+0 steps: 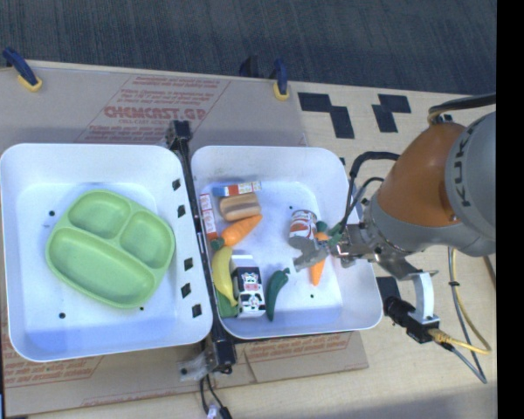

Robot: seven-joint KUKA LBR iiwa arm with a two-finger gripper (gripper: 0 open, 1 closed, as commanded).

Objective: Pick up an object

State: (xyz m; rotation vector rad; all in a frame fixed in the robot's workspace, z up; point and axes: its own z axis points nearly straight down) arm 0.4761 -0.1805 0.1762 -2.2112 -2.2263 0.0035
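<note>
Hovering tool (pixel 307 253) over right bin (pixel 332 312) | grip state unclear | small carrot (pixel 316 273) partly hidden

— What sits in the left bin (pixel 17 234)?
— A green divided plate (pixel 111 248), three compartments, lying flat.
— And under the bins?
— Printed cardboard (pixel 157 103), held by blue clamps (pixel 24 70) along its far edge.

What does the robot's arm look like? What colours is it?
The arm is big and round, grey with a wide orange band above the wrist and dark letters on the grey shell. Black cables loop beside it, and a yellow cable trails off below. Its gripper is small, silvery grey metal.
</note>
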